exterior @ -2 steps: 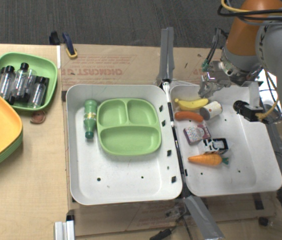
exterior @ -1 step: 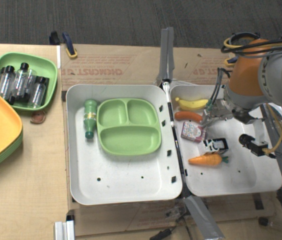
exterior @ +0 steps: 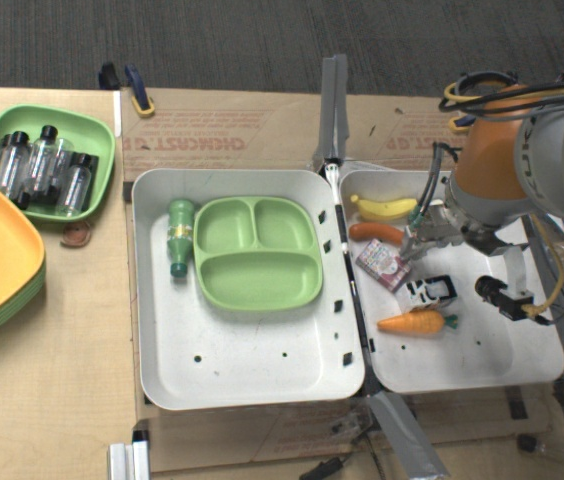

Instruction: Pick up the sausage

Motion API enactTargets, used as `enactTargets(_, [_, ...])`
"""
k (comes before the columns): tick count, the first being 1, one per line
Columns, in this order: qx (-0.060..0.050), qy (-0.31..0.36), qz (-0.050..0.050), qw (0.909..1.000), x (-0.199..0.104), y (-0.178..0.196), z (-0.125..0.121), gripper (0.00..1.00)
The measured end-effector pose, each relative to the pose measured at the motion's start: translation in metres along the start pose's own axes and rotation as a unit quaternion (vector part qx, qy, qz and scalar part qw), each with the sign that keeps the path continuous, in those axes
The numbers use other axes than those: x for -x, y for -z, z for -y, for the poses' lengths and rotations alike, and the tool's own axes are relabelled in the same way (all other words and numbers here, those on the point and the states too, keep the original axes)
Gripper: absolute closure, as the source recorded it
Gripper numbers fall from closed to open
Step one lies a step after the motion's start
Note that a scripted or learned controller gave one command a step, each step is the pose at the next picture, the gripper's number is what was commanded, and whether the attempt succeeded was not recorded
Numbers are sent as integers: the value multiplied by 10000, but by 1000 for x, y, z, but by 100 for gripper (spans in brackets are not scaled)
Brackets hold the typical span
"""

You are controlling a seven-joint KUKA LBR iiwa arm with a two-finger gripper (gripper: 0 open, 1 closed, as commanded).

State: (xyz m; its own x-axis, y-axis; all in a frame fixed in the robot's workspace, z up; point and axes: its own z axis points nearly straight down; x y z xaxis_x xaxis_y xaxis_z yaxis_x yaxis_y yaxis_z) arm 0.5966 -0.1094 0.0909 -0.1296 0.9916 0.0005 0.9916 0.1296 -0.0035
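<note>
1. Sausage (exterior: 375, 233) lies against right bin (exterior: 482, 368) left wall, between banana (exterior: 384, 207) at 12 and pink packet (exterior: 379, 261) at 6.
2. Gripper (exterior: 414, 249) hangs at sausage's 4 o'clock; grip state probably unreadable.

A green divided plate (exterior: 258, 253) is lying beside an orange-red sausage (exterior: 376, 233), yellow banana (exterior: 384, 207), and orange carrot (exterior: 414, 322).
</note>
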Motion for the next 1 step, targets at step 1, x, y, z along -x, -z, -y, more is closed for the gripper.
enactTargets(1, [-1,-1045,-2,9945,-10,0,23,100])
